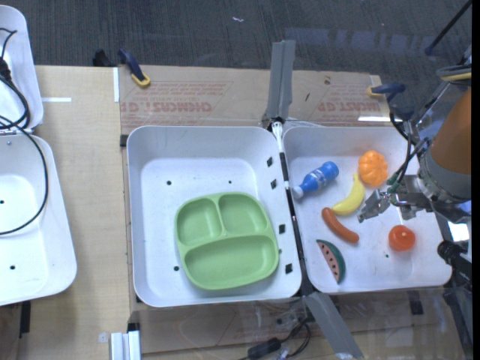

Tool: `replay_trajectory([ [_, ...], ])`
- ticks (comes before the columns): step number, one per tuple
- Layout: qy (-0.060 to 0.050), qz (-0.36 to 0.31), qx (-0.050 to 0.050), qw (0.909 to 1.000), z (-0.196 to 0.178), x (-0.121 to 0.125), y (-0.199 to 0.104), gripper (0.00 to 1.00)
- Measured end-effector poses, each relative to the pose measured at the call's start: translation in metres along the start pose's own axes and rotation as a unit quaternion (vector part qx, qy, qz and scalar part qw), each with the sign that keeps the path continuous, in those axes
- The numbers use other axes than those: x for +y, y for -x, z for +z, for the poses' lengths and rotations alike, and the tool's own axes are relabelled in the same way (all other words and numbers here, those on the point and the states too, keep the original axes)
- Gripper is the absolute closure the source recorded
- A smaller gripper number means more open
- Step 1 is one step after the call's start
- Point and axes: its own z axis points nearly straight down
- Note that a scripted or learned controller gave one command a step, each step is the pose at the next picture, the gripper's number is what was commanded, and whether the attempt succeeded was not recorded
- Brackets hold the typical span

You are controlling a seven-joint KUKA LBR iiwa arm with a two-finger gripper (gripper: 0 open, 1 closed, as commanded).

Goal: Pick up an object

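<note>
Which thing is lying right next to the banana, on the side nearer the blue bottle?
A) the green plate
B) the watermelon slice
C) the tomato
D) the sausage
D: the sausage lies just below the banana in the right bin, toward the side where the blue bottle lies, closer to the banana than any other option.

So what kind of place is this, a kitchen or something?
More likely a robot test bench in a lab. Two white bins sit side by side on a bench; one holds a green plate, the other toy food such as a banana. A robot arm reaches in, its hand over the toys.
</note>
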Motion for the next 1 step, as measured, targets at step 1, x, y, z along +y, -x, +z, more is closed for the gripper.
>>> replay_trajectory([
  [1,0.0,-0.067,0.0,0.9977,0.1143,0.0166,-0.012,0.0],
])
